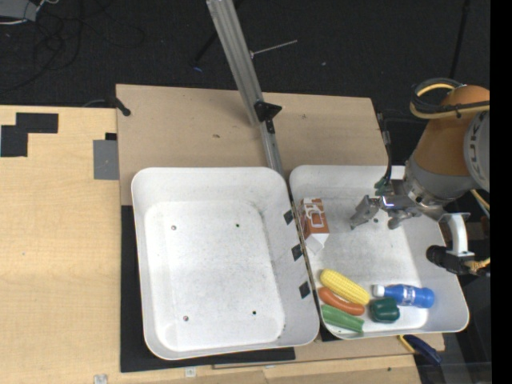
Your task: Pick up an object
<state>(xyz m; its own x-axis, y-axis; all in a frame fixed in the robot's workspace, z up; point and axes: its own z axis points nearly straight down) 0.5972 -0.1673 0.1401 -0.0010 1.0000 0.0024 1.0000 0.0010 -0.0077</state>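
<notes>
My gripper (379,214) hangs over the upper middle of the right bin (344,171), open, with nothing between its fingers. An orange and white carton (314,217) lies to its left against the bin's left wall. In the bin's near corner sit a yellow corn cob (344,285), an orange sausage-shaped piece (340,300) and a green vegetable (342,319). To their right lie a blue bottle (408,296) with a white cap and a dark green lump (385,312). The gripper is well apart from all of them.
The left bin (160,190) lies beside the right one, joined by black clips (298,250) along the shared wall. A metal rail (240,70) slants up from the back of the bins. The grey arm with its orange band (448,146) enters from the right.
</notes>
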